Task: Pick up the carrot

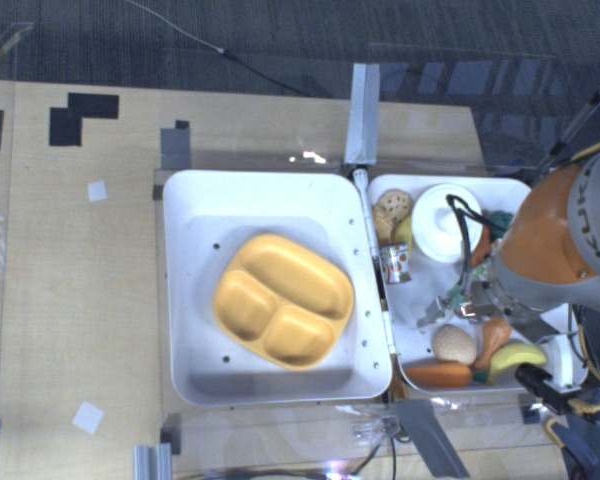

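The carrot (494,334) lies in the right bin (410,268), close to that bin's near edge, wedged among other food: a banana (516,358) touches it on the side toward the arm, a pale round roll (454,344) sits just beside it on the other side, and a long orange-red sausage-like piece (438,374) rests along the bin's near wall below the roll. Such crowding probably explains the arm's steep reach into the bin from above rather than from the side. The claw (462,303) hangs just over the bin floor, between the roll and a small can (394,262), near the carrot's upper end but apart from it. Its metal tips look spread a little with nothing between them, though the view is too small to be certain. A white cup (443,226) and a cookie (391,208) stand at the far end of the right bin. The left bin (190,268) holds a yellow divided dish (282,298), well apart from the carrot.
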Robot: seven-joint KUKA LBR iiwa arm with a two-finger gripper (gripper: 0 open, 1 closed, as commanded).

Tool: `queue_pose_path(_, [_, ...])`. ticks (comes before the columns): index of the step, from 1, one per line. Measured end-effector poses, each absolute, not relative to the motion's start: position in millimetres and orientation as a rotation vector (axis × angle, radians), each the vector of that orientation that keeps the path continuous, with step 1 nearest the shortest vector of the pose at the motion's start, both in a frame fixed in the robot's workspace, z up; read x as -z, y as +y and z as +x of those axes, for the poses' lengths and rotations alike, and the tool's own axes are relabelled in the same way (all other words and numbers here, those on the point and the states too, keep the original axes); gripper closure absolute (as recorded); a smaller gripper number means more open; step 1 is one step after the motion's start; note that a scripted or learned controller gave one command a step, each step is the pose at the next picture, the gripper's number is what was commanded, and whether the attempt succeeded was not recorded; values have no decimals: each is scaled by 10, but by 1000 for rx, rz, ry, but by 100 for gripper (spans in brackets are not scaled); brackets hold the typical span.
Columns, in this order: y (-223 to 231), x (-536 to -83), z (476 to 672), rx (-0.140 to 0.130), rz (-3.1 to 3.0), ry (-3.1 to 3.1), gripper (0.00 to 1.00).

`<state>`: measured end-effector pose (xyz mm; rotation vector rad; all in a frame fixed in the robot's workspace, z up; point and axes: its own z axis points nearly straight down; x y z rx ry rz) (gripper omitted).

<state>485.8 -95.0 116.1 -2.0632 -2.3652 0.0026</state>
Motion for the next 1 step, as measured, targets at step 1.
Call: queue_pose_path(1, [-1187,-874,5655,10,-2547,-1847,0])
